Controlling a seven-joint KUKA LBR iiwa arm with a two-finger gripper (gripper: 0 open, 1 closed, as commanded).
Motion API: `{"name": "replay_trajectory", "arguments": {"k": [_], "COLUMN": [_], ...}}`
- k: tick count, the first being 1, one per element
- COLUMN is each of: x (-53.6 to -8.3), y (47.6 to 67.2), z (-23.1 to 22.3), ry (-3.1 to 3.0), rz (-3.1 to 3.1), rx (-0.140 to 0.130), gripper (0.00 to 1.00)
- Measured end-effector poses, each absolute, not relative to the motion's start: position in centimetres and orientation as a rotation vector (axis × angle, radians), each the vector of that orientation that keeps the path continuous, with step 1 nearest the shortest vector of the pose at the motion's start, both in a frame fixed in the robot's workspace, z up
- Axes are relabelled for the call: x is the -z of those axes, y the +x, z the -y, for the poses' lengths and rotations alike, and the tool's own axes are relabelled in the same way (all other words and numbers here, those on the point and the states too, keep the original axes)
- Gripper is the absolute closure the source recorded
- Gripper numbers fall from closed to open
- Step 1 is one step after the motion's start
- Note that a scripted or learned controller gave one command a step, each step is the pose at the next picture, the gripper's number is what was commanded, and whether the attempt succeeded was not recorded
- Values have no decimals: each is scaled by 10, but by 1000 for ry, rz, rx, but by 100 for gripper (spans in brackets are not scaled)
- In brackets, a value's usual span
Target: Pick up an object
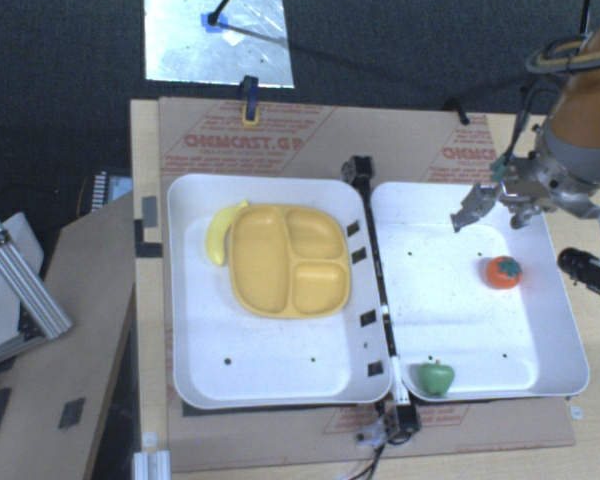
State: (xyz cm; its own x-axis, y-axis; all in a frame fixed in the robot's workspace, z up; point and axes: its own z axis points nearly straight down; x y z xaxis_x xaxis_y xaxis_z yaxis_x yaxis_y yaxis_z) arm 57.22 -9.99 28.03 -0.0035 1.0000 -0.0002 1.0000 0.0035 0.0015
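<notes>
- Over the right bin's (550,368) far edge, the gripper (492,210) hangs with fingers spread, holding nothing.
- Tomato (501,272) and apple (436,377) lie unpicked; nothing lifted yet.

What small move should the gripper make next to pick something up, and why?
Probably move the gripper down and toward the round orange tomato-like toy in the right white bin. The gripper hangs open near the bin's far edge, holding nothing, and that toy lies nearest to it, apart from other things.
</notes>
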Motion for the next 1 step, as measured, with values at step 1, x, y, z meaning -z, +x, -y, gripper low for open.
{"name": "replay_trajectory", "arguments": {"k": [1], "x": [-234], "y": [566], "z": [106], "ry": [2222], "rz": [-2223], "rx": [2], "gripper": [0]}}
